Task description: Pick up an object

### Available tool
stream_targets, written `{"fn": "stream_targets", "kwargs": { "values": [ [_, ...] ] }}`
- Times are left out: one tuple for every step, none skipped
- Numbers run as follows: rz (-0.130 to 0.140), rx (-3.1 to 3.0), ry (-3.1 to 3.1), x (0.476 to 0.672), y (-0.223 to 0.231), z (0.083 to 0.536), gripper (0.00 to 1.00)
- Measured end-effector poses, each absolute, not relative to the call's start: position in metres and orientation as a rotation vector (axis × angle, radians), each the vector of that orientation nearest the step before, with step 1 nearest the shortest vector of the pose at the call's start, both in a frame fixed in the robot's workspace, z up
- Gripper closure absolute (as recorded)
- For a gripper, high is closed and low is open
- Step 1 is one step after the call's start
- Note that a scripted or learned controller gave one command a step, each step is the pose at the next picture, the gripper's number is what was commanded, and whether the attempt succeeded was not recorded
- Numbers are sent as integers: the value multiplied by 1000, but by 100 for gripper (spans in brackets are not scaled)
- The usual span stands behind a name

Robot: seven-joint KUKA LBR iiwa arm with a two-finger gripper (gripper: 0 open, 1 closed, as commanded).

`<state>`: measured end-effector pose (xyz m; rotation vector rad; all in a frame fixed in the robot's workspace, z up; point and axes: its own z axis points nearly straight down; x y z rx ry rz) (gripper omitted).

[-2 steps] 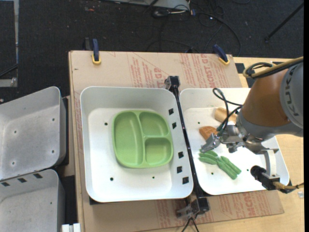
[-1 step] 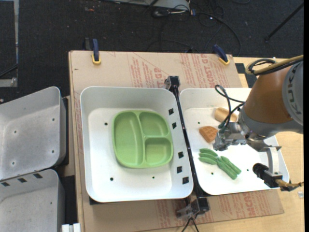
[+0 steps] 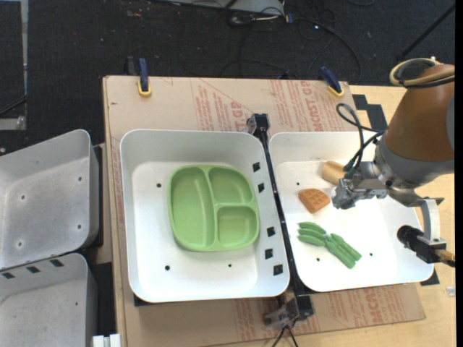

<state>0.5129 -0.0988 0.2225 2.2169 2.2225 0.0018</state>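
Observation:
In the right bin point(image 3: 376, 270) lie three objects: an orange waffle-like piece point(image 3: 314, 199) left of centre, a tan cylinder point(image 3: 332, 170) behind it, and green bean pods point(image 3: 329, 242) toward the front. My gripper point(image 3: 346, 196) hangs low over the bin, just right of the waffle piece and just in front of the cylinder. The arm comes in from the right with its orange band above the wrist. Nothing shows between the gripper and the bin floor from this angle.
The left bin point(image 3: 145, 266) holds a green divided plate point(image 3: 214, 207). A black divider with clips runs between the bins. Blue and yellow clamps hold the cardboard bench at the back. White trays sit off the bench at the far left.

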Motion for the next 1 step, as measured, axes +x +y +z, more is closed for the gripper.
{"fn": "stream_targets", "kwargs": {
  "values": [
    [-2, 2223, 2221, 513, -99, 213, 100]
  ]
}}
